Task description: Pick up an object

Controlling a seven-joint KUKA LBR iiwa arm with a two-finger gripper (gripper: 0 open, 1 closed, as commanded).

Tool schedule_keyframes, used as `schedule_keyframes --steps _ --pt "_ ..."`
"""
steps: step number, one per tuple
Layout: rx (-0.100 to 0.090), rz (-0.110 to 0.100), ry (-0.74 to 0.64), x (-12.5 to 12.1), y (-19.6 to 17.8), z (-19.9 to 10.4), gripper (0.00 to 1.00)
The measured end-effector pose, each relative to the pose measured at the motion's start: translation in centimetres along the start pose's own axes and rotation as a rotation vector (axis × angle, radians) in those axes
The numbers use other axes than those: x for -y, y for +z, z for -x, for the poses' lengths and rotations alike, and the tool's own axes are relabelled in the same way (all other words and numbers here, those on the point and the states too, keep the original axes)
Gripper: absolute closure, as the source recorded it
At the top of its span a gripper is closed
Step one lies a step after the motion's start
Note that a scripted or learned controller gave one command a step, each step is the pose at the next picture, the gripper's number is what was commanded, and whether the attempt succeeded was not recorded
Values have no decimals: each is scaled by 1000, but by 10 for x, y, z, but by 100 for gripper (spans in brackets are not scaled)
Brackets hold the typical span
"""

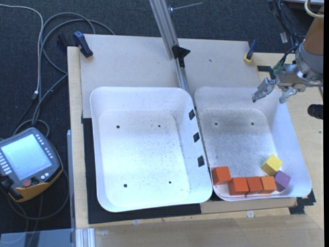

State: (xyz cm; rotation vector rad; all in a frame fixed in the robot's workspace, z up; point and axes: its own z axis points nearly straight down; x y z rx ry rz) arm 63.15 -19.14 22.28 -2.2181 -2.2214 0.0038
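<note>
Several small blocks lie along the near edge of the right bin: an orange cube, a row of orange blocks, a yellow block and a purple block. My gripper hangs over the bin's far right corner, well away from the blocks. Its two fingers are spread apart with nothing between them.
The left bin sits beside the right one, with a metal pole rising behind the gap between them. A blue clamp and a yellow-blue clamp hold the board. A teach pendant lies at the far left.
</note>
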Motion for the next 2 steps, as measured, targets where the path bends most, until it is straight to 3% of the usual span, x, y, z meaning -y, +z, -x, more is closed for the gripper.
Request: schedule_keyframes --steps 1,2 --pt "0 0 0 0 0 0 0" --pt "2 10 -2 -8 -28 4 0"
